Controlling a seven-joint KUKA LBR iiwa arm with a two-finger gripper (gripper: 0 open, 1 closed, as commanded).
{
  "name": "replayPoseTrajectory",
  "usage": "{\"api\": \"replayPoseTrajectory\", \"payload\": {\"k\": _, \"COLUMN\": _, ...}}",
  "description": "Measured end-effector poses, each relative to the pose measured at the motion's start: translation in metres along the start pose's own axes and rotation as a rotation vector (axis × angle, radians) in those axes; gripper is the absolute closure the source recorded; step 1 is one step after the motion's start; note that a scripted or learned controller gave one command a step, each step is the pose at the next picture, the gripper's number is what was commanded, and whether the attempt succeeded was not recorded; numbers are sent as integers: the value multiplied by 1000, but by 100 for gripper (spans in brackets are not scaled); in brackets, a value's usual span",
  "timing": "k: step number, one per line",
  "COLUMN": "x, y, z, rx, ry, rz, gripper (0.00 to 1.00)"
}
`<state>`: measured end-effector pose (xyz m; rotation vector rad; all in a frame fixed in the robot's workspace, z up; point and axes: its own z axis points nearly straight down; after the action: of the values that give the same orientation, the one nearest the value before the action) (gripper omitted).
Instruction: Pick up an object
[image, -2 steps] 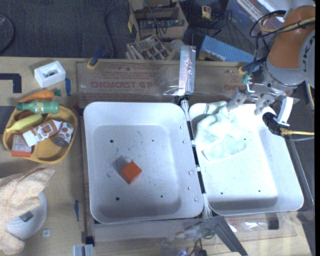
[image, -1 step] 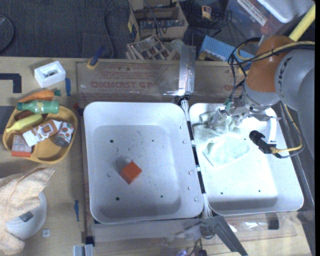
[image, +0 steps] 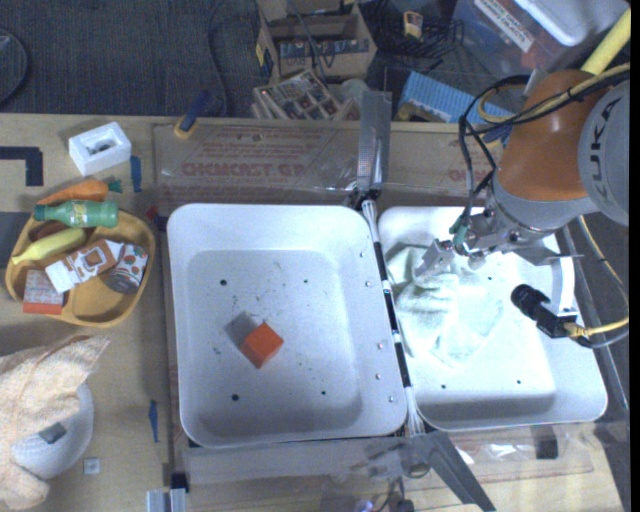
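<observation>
One orange cube (image: 263, 344) in left bin (image: 200, 240), well apart from fingers (image: 443, 256); finger state unclear.

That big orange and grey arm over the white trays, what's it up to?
The arm reaches in from the right, with its gripper low over a pale, crumpled cloth in the right bin. It seems to be going for the cloth. An orange block lies alone in the left bin.
</observation>
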<state>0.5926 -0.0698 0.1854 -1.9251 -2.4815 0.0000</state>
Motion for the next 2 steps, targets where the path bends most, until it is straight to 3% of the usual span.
{"api": "replayPoseTrajectory", "payload": {"k": 1, "x": -39, "y": 43, "z": 95, "rx": -7, "ry": -3, "rz": 54, "gripper": 0}}
{"api": "replayPoseTrajectory", "payload": {"k": 2, "x": -125, "y": 45, "z": 22, "rx": -4, "ry": -4, "rz": 309, "gripper": 0}}
